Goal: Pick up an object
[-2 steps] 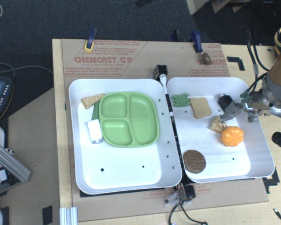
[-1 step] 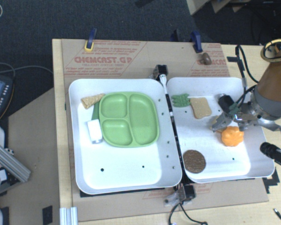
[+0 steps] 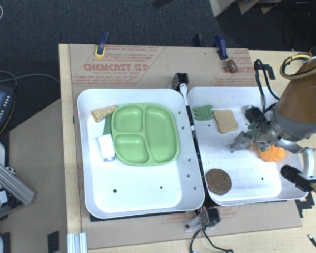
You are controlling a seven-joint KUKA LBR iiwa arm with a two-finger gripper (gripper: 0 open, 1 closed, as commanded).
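Red lettering reading "CHEMCAST" is showing on the brown board (image 3: 121,65) at upper left, while the gripper (image 3: 247,139) (whether released or clenched, I cannot tell) is hovering beside an orange object (image 3: 274,153).

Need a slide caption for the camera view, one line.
Grey KUKA arm's tool hovers in right white bin near orange lumpy object; green divided plate in left bin.

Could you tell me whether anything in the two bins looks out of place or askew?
Mildly. The green divided plate lies on top of a dark green thing, a tan wedge and a white block at its left edge. In the right bin nothing looks spilled or damaged.
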